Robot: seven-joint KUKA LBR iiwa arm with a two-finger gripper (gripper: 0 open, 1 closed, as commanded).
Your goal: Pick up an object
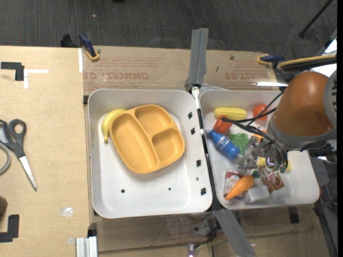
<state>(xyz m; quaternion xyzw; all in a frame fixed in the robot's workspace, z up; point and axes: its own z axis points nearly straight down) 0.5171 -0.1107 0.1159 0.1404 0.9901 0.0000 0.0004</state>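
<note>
Objects to pick: we see a heap of small toys in the right bin, none of them lifted clear of it
Carrot: an orange toy carrot lies tilted at the near side of the heap, its tip toward the bin's near left corner, touching a red-and-white packet
Blue bottle: a blue bottle with an orange cap lies slantwise near the bin's left wall, just beside a green piece
Corn: a yellow corn cob lies along the far side, with a red-orange round thing near it to the right
Brown packet: a small brown packet lies under the wrist's near edge
Gripper: the gripper sits low over the middle of the heap, between the green piece and the brown packet; we cannot tell whether its claw is wide, narrow or holding anything, since metal parts and cables crowd it
Arm: the orange band and grey wrist cover the bin's right part
Left bin: the left bin holds a yellow-orange divided plate with three compartments, tilted; a banana curves along its far left edge, touching it
Bench: we see scissors on the wooden top, well to the left of both bins, and cardboard behind them
</note>
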